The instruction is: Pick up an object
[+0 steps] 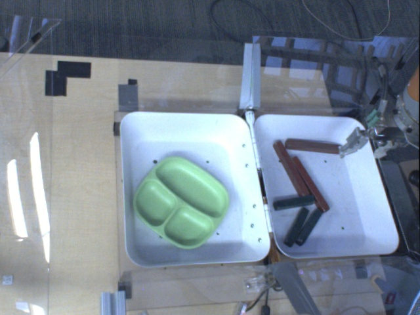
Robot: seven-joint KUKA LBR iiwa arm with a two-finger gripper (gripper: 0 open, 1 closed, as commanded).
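A green divided plate (182,201) is seen in the left bin (134,126), toward its front edge. In the right bin (387,238), brown sticks (300,174) and dark sticks (300,218) are piled near the middle, several crossing or touching. One brown stick (314,146) lies near the back edge.

A miss is likely if the sticks are approached flat. They lie low against the bin floor and may be pushed aside, or two may be caught together where they overlap.

The gripper (354,141) is held low at the right bin's back right corner, just beside the end of the back stick. Whether it is open or closed cannot be told. Nothing is seen held in it.
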